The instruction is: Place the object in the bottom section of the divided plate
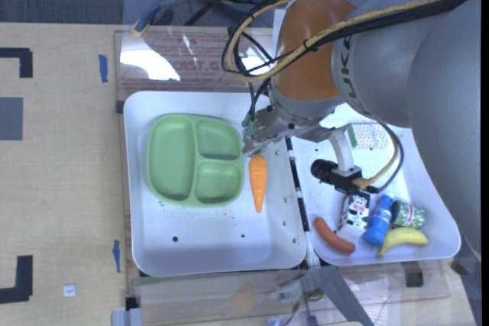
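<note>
A green divided plate (174, 158) lies in the left bin (153, 240), with one large section on the left and two smaller ones on the right. An orange carrot (258, 181) hangs point-down just off the plate's right edge, over the bin floor. Its thick top end sits between the fingers of my gripper (254, 150), which is shut on it. The grey arm and its orange band reach in from the upper right and cover the bin's back right corner.
The right bin (439, 244) holds a red sausage (335, 237), a blue bottle (377, 222), a yellow banana (403, 239), a small green can (411, 215), a black-and-white carton (355, 210) and a dotted packet (368, 136). The divider between the bins (299, 198) runs just right of the carrot.
</note>
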Controlling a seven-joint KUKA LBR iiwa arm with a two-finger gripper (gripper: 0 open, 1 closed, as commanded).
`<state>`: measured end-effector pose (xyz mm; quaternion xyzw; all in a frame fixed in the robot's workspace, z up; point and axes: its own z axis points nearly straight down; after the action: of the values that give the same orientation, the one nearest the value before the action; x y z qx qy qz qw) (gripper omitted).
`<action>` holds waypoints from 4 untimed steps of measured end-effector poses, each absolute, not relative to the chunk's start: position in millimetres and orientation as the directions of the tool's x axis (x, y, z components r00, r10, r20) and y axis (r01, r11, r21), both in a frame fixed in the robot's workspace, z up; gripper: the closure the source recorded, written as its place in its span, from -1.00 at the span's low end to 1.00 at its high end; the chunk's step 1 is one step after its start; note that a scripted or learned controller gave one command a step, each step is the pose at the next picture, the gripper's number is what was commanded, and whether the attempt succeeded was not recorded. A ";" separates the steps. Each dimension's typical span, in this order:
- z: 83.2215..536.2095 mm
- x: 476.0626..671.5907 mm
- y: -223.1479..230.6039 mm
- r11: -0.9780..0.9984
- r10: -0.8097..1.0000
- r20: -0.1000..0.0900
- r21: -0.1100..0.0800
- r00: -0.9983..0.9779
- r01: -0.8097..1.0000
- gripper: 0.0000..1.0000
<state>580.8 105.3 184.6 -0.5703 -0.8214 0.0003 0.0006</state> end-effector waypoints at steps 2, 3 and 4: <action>196.6 590.2 194.8 0.550 0.835 0.000 0.002 -0.550 0.835 1.00; 196.5 590.2 194.6 0.549 0.836 0.000 0.002 -0.549 0.836 -1.00; 200.9 594.1 196.5 0.599 0.801 -0.001 0.003 -0.599 0.801 -1.00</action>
<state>594.1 196.5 200.9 -0.4478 -0.8941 -0.0012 -0.0014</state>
